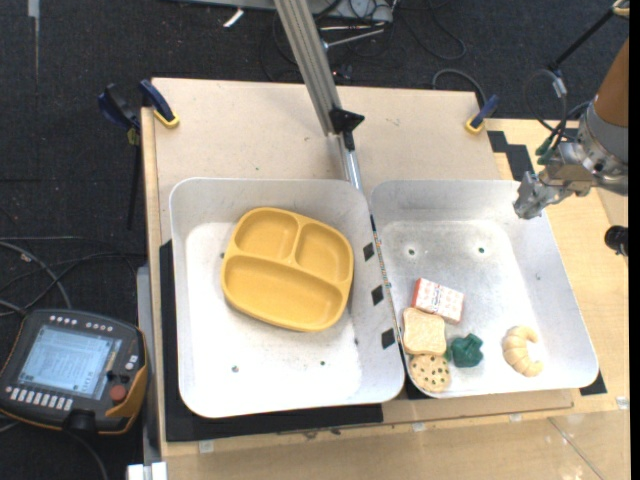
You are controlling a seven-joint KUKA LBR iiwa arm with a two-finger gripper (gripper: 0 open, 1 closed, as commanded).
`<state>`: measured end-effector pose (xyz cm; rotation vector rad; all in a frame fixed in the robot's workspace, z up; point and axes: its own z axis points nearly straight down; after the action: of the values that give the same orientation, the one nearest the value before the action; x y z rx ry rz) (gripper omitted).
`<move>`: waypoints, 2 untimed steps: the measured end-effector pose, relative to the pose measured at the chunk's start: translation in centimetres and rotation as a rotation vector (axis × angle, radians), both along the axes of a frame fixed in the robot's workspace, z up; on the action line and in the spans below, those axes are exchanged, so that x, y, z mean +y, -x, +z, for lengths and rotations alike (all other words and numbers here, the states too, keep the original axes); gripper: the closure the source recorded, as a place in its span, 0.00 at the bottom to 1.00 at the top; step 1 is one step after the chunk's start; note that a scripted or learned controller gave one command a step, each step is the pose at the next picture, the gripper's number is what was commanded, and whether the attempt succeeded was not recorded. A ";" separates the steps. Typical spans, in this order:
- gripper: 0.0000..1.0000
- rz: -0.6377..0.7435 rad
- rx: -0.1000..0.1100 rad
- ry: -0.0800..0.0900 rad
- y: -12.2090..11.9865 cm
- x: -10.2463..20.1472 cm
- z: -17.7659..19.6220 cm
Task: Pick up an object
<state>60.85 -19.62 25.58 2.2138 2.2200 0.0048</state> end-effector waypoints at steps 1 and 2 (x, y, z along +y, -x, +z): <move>1.00 0.004 0.008 -0.004 0.9 4.5 -0.9; 1.00 0.005 0.008 -0.004 2.1 9.4 -1.6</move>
<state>58.80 -10.18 23.99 2.2148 2.2310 0.0001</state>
